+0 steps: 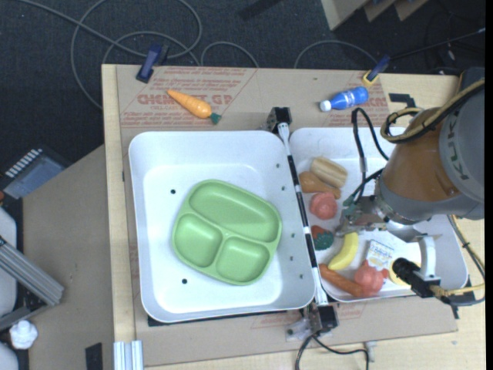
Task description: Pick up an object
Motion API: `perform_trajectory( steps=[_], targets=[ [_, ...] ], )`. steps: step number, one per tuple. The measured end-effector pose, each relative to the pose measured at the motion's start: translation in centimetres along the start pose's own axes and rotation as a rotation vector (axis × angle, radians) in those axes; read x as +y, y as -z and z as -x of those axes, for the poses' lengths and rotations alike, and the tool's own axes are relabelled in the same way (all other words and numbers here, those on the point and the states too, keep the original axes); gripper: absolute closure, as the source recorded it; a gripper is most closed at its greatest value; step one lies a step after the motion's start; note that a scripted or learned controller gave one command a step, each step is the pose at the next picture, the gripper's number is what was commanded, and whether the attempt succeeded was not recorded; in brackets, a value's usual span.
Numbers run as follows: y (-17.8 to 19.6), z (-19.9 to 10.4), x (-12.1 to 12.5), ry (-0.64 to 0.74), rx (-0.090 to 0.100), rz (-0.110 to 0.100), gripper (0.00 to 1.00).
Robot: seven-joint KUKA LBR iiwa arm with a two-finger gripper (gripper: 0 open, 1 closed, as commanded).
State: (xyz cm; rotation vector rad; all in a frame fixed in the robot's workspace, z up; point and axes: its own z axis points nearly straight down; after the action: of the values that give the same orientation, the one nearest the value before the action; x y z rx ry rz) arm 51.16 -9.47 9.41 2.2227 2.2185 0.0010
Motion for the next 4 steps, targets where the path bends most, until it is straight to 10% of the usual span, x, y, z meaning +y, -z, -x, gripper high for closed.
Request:
perform_trajectory(
  steps=[1, 2, 3, 4],
  targets=[
    [9.1, -5.7, 5.5, 0.003, 0.001, 0.001, 1.0],
    [9.0, -5.7, 5.5, 0.002, 0.0, -0.001, 0.0],
    [0.3, -0.2, 1.3, 0.0, -0.001, -0.006, 0.0],
    [-1.0, 3.0, -3.3, 0.0, 0.0, -0.003, 0.0]
  ],
)
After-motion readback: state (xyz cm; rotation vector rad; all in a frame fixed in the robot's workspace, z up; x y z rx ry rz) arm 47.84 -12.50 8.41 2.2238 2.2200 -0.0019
